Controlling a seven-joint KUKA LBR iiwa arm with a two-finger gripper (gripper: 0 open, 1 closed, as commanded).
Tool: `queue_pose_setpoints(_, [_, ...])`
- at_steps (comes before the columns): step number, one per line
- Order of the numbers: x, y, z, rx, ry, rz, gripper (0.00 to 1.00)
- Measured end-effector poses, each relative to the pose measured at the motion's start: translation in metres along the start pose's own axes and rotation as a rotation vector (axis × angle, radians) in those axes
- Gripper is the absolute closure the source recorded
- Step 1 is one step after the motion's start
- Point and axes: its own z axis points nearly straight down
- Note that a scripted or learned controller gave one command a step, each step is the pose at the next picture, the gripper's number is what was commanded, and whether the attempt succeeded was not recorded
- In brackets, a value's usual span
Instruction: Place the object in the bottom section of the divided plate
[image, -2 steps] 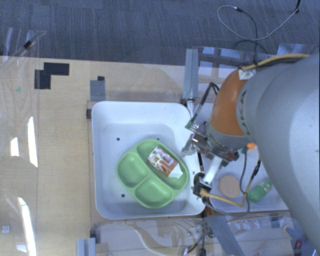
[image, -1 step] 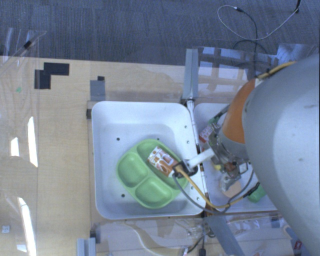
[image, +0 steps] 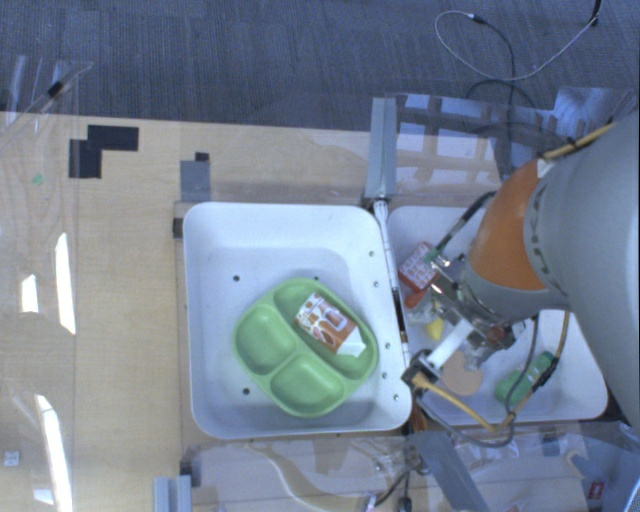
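A green divided plate (image: 262, 342) lies in the left bin (image: 215, 300). A small orange-and-white carton (image: 328, 323) rests in the plate's upper right section. The bottom section (image: 305, 386) holds nothing. My gripper (image: 447, 306) hangs over the left part of the right bin (image: 590, 400), under the orange-banded wrist, apart from the plate. A red packet (image: 414, 268) lies just to its upper left and a small yellow piece (image: 435, 326) shows just below it.
In the right bin a tan disc (image: 461, 379) lies near the front and a green object (image: 521, 384) sits to its right. The ridge between the two bins (image: 390, 290) runs between the gripper and the plate.
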Motion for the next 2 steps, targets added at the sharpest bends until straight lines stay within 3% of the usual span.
queue_pose_setpoints(1, [-0.038, 0.038, 0.000, -0.001, 0.000, 0.443, 0.00])
queue_pose_setpoints(2, [-0.053, 0.091, -0.253, -0.009, 0.004, 0.498, 0.00])
